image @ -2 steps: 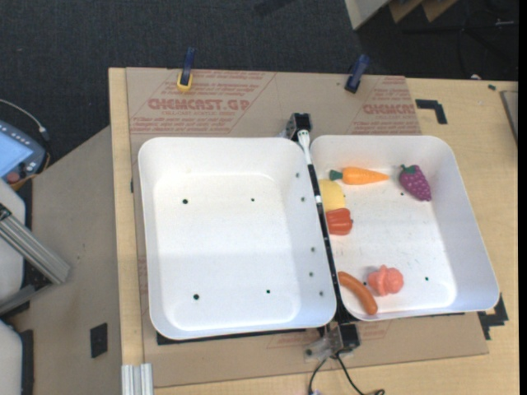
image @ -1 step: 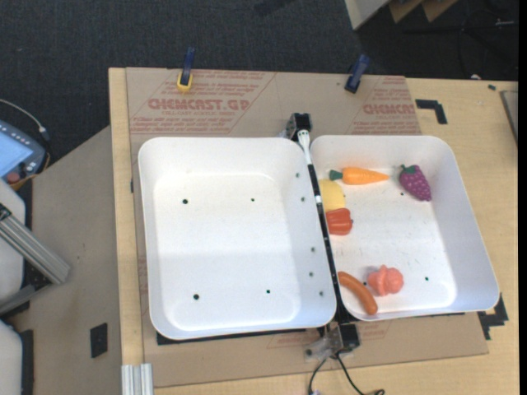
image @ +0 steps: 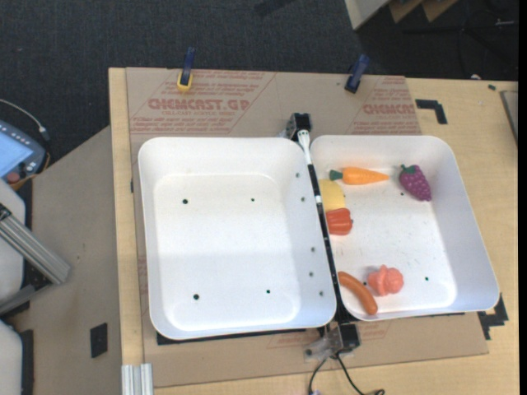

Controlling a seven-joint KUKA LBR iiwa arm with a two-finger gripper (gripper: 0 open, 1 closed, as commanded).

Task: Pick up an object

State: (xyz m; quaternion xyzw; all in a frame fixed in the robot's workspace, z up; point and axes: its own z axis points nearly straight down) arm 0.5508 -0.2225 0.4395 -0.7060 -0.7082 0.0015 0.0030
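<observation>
Closest to the camera, at six o'clock in the right bin [image: 476,239], lie a smooth, long sausage [image: 358,293] and a bumpy pink toy [image: 385,281], touching. At nine o'clock, a red pepper [image: 339,220] and a yellow block [image: 331,193] sit against the wall. At twelve o'clock rests a pointy orange carrot [image: 360,175]; knobbly purple grapes [image: 416,182] lie near it. They look like plastic play food, probably spread out for easy grabbing. Whether the gripper is spread or pressed together cannot be told. The left bin [image: 222,237] is shiny white.
</observation>
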